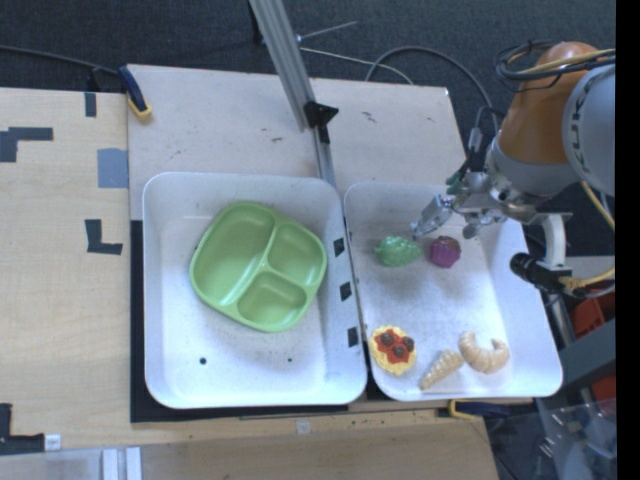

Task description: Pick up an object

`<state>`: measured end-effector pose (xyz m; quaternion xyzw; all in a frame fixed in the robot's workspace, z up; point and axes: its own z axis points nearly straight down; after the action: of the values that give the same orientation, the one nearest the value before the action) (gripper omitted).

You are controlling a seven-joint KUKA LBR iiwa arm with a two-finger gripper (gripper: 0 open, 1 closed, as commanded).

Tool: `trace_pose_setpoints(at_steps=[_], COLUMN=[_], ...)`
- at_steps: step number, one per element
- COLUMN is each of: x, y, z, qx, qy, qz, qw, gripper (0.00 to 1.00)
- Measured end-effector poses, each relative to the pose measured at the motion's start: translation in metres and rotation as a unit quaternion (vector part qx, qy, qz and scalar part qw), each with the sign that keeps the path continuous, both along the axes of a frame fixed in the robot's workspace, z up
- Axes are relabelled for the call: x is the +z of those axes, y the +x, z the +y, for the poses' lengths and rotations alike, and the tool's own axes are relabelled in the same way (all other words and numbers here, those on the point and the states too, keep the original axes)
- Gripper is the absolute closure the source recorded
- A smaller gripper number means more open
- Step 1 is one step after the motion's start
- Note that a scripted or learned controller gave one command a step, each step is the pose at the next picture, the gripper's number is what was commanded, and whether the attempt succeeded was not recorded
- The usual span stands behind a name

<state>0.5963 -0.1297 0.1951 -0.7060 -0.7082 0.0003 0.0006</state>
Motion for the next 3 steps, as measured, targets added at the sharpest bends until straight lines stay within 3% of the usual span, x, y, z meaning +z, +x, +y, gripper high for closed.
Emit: trace_pose_setpoints(at_steps=[1,3], x=[0.000,-0.105], y=[0.000,-0.004], z=[0.000,0.011], qx=[0.000,-0.001], qy=[0.0000,-0.0003], qz=[0.000,0.003], qw=[1.0000,1.0000], gripper=[0.00,0.00])
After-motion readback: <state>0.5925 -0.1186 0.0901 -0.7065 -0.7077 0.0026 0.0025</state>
